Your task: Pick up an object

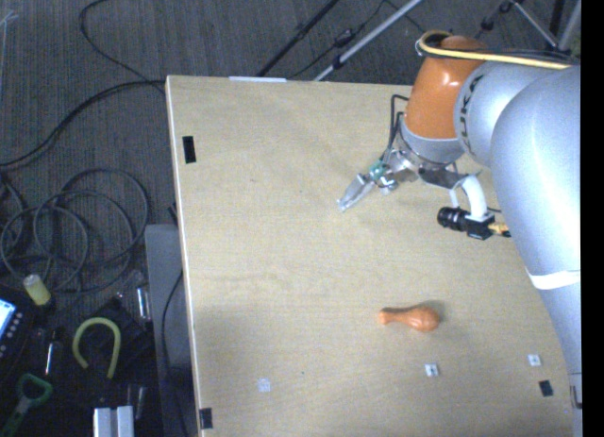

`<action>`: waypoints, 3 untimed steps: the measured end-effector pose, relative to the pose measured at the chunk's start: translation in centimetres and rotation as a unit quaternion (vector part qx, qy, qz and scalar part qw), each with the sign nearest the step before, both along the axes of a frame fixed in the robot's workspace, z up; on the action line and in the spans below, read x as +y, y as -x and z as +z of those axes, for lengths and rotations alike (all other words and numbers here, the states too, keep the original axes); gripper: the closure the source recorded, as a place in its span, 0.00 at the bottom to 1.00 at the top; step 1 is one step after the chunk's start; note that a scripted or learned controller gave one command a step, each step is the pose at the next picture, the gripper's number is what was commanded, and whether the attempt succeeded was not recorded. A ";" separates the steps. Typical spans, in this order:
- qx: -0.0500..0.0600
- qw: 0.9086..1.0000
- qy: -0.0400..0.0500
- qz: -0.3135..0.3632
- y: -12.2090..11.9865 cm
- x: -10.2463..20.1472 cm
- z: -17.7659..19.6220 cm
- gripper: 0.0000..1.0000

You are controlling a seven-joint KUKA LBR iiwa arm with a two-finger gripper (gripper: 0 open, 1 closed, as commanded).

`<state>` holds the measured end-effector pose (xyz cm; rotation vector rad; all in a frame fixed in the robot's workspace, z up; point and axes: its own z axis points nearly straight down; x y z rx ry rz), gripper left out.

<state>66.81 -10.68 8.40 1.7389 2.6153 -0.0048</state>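
A small orange object (411, 317), shaped like a pear or a little gourd with a thin neck pointing left, lies on its side on the tan board (264, 237) toward the front right. My gripper (349, 200) hangs over the middle of the board, tilted down to the left, well behind the orange object and apart from it. Nothing shows in the gripper. The grey arm with its orange band (444, 95) reaches in from the right.
Small dark and white markers dot the board (431, 369) near its front and left edges. Off the board's left side the floor holds coiled cables (66, 227), a green hook-shaped tool (94, 341) and other clutter. Tripod legs (396, 10) stand behind the board.
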 end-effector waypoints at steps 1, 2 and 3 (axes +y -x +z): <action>0.000 0.983 0.001 -0.183 0.5 -6.3 10.5 0.00; 0.000 0.994 0.001 -0.108 0.0 -11.8 6.5 0.00; 0.000 1.000 0.000 0.008 -0.1 -10.8 0.0 0.00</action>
